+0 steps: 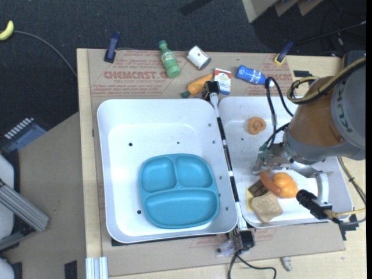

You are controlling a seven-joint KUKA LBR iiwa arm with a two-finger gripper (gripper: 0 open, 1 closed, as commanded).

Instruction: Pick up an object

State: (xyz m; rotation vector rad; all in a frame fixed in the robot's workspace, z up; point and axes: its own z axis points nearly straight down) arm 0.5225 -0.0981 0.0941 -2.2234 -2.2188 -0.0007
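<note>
One blue divided plate (177, 189) in left bin (116, 127), right bin (238, 115) with four small items, gripper (264, 161) state unclear

A blue divided plate (177, 189) lies in the left bin (116, 121), while on the board (93, 80) along the top sit a green bottle (170, 59), a white can (198, 57), a carton (222, 80) and a blue can (250, 74).

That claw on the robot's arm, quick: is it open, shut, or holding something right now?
Claw: it cannot be told. It is low in the right bin, just above the orange toy, with nothing visibly held.
</note>
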